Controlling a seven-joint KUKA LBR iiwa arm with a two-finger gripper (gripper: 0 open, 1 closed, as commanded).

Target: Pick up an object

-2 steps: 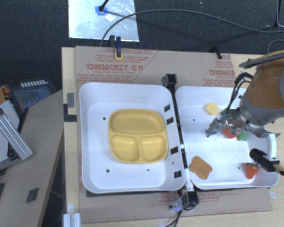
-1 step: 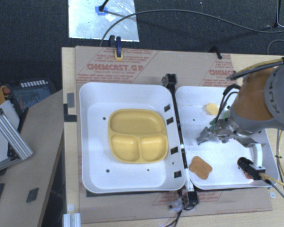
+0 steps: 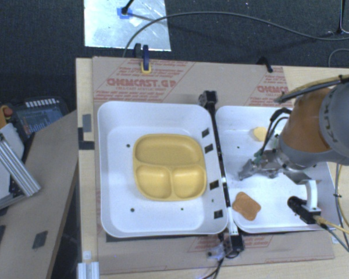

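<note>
- Two shallow white bins sit side by side on the tabletop [image 3: 84,156], smooth plastic with rounded corners, over a brown cardboard sheet [image 3: 163,77] printed in red.
- Left bin [image 3: 113,173] holds a yellow tray [image 3: 167,166], glossy, rounded, split into three compartments.
- Right bin [image 3: 273,217] carries the toast [image 3: 246,206], a flat tan slab with soft corners and a matte, bready surface, lying near the front left of that bin.
- A small pale yellow piece [image 3: 259,133] lies near the back of the same bin, rounded and smooth-looking.
- The arm [image 3: 326,127], grey with an orange band, reaches in from the right and hangs over the right bin.
- The claw [image 3: 248,170] points left, metallic, low over the bin floor; whether it is apart or together I cannot tell from here.
- The toast lies in front of the claw, near but apart from it, nothing gripped.
</note>
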